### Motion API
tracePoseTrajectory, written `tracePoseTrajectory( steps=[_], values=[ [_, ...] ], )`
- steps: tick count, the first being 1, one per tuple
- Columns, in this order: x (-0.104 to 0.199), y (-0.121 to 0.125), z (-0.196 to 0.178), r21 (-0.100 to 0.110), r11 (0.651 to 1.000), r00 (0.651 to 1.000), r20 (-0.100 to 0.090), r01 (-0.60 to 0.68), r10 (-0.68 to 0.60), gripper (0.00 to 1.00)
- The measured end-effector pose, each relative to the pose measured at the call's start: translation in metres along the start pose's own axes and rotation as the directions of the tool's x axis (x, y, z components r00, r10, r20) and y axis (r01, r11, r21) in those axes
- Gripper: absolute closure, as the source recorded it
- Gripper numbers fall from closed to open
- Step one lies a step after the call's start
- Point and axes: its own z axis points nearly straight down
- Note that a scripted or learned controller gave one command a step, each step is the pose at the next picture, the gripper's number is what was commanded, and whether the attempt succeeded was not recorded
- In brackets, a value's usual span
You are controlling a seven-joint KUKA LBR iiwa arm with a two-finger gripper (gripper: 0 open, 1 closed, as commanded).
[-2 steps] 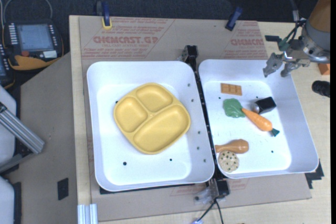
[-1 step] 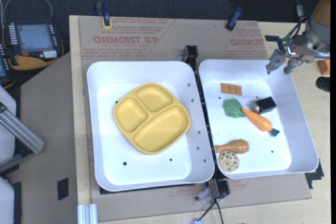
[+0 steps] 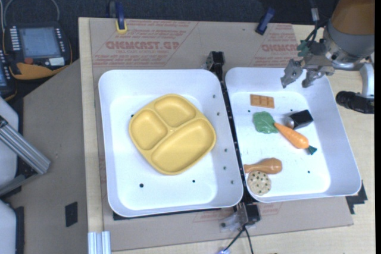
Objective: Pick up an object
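The right bin (image 3: 339, 146) holds several toy foods: a brown cracker (image 3: 262, 102), a green broccoli piece (image 3: 263, 122), an orange carrot (image 3: 293, 135), a small black block (image 3: 300, 118), a tan drumstick (image 3: 263, 166) and a speckled cookie (image 3: 259, 182). My gripper (image 3: 301, 78) hangs over the bin's far edge, above and behind the cracker and the black block. Its two fingers stand apart, open, with nothing between them.
The left bin (image 3: 116, 128) carries a yellow three-compartment plate (image 3: 172, 134). A black clamp (image 3: 215, 60) sits between the bins at the back. A teach pendant (image 3: 37, 47) lies off the bench to the far left. Cardboard (image 3: 178, 41) lies under both bins.
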Motion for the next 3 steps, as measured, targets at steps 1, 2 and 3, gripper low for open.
tracePoseTrajectory(
  steps=[1, 2, 3],
  values=[
    [0.049, -0.016, 0.011, 0.002, 1.000, 1.000, -0.001, -0.001, 0.001, 1.00],
    [0.106, -0.025, 0.003, 0.001, 1.000, 1.000, -0.001, 0.000, 0.000, 1.00],
    [0.161, -0.044, -0.007, 0.001, 1.000, 1.000, -0.001, 0.001, -0.001, 1.00]
  ],
)
